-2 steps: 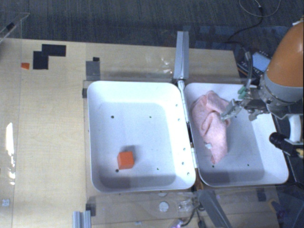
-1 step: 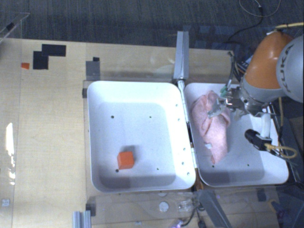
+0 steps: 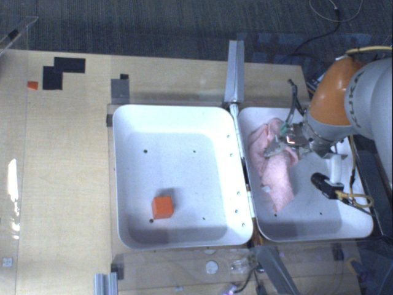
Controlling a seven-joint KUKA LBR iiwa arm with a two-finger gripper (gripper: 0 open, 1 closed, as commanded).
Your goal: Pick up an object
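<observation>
Camera view: pink cloth (image 3: 274, 165) lengthwise top-to-bottom.

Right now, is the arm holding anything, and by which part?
Cannot be told. The gripper sits at the upper right edge of the pink cloth in the right bin.

You are looking down on a pale wooden surface (image 3: 61, 183) bordered at the top by dark carpeted floor (image 3: 153, 11) (a thin cable (image 3: 334, 8) loops there). Black blocks (image 3: 60, 71) and a small orange marker (image 3: 32, 85) sit at its upper left.
</observation>
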